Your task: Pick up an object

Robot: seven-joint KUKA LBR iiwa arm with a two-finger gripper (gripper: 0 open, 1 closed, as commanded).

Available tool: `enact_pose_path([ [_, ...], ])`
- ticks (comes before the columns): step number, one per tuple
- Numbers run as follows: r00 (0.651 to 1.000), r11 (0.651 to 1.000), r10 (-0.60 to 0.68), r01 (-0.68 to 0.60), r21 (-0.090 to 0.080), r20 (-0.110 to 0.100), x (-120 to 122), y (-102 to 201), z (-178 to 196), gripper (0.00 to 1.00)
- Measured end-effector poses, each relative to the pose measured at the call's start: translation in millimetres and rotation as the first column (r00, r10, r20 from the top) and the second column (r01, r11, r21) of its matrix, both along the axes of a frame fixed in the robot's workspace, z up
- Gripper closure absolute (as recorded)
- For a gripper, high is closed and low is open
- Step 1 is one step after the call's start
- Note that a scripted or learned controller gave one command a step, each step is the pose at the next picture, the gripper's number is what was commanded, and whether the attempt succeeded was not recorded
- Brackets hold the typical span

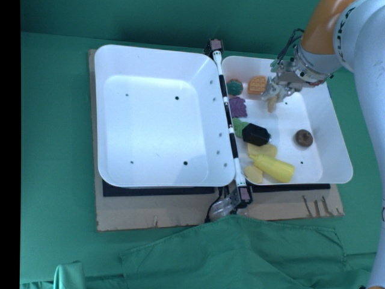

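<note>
Right now you are in the approach step: the gripper (272,99) hangs over the upper part of the right bin (328,131), right of centre in the frame, with nothing lifted clear yet. A small pale piece (272,105) shows at the fingertips, but you cannot tell whether the fingers are closed on it or merely over it, nor how wide they stand.

The nearest candidate is the orange waffle piece (257,85), just left of the gripper, lying flat and roughly square, so it has no clear long axis. The green ball (234,87) and purple grape bunch (237,106) sit against the bin's left wall.

Lower in the frame, the yellow block (274,168) is the most elongated thing; its long axis runs from upper left to lower right. The black piece (256,135) above it slants the same way. The brown doughnut (303,138) lies alone toward the right.

Next, you probably need a straight descent onto one item, with the fingers set across its short side. The left bin (120,65) needs no attention.
</note>
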State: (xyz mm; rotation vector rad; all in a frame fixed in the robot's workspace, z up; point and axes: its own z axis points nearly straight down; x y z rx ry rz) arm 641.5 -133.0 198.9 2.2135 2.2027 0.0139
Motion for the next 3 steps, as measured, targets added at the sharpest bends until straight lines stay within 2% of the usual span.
enact_pose_path([
  [1, 1.0, 1.0, -0.012, 0.012, 0.005, -0.01, -0.3, 3.7, 47.5, 1.0],
  [3, 1.0, 1.0, -0.016, 0.016, 0.005, -0.008, -5.7, 9.1, 167.2, 1.0],
])
